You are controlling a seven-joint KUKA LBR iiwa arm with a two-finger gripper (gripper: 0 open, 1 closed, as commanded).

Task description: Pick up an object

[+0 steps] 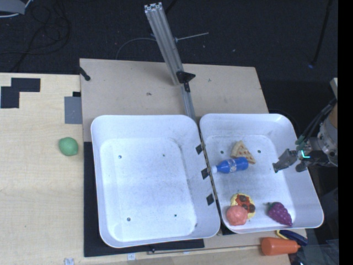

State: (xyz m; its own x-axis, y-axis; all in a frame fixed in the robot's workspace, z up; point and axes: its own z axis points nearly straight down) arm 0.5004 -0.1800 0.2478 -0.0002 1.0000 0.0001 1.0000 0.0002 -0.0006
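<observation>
Gripper (288, 162) sits at the right bin's (259, 123) right rim, above the floor — whether the jaws are released or clenched, cannot tell. Nothing seen between them. In that bin: blue bottle (231, 165) mid-floor, pizza slice (242, 151) just behind it, purple grapes (279, 212) and a pink-red ball (237, 215) near the front. Green ball (68, 146) on the bench, left of the left bin (105, 127).

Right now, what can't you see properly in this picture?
- Dark two-finger gripper: too small and dark in the camera view to tell how it stands.
- Orange carrot-shaped toy: partly cut off by the bottom edge.
- Small yellow-and-red toy: too blurry to identify.
</observation>
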